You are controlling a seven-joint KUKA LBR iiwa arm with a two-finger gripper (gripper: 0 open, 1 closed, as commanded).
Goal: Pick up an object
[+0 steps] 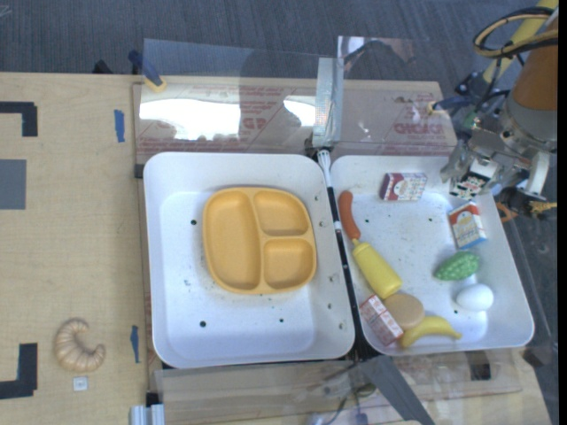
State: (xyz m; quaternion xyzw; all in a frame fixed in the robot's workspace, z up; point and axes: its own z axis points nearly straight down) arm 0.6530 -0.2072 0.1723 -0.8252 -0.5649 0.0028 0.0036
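The right bin (416,228) holds several toys. At the back is a red and white box (403,187), and a red sausage (349,215) and a yellow bottle (377,270) lie along the left wall. A small carton (467,226), a green lumpy piece (456,266) and a white egg (474,297) sit on the right. A banana (431,330), a tan round piece (406,309) and a pink box (381,320) are at the front. My gripper (479,172) hangs over the bin's far right corner, just above the carton and to the right of the red and white box.
The left bin (168,264) carries a yellow divided plate (260,239). A toy croissant (78,343) lies on the bench at the front left. Clear plastic panels (328,96) stand behind the bins. Cables (505,34) trail near the arm at the upper right.
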